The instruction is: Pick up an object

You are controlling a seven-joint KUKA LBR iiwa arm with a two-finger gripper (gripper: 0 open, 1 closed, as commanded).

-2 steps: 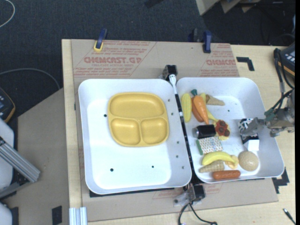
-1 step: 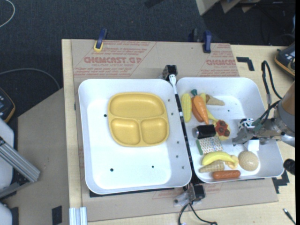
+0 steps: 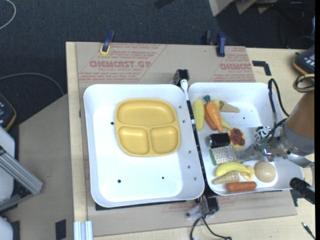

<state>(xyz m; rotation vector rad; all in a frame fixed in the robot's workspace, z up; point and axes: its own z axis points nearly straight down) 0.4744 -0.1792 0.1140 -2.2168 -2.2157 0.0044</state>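
Since the hand (image 3: 260,151) sits low in the right bin (image 3: 260,90), its metal tip among the toy food, I cannot tell whether it is open, closed or gripping anything. The task's thing could be any item here: just beside the tip lie a beige round bun (image 3: 265,171) and a banana (image 3: 233,170), with a sausage (image 3: 241,186) a little past them toward the bin's near rim. Farther from the hand, toward the divider, rest a black block (image 3: 218,140), a carrot (image 3: 213,116), a corn cob (image 3: 199,114) and a red berry cluster (image 3: 236,135). The risk, as I judge it, is crowding: items touch, so a closing grip might catch 2 at once or nudge the bun away, and rounded shapes may slip free. Count: 2 bins, 1 yellow divided tray (image 3: 147,126) with 3 compartments in the left bin (image 3: 100,149), well apart from the hand, and 1 each of the foods named. The surface (image 3: 80,74) carries 2 clamps at its far edge.
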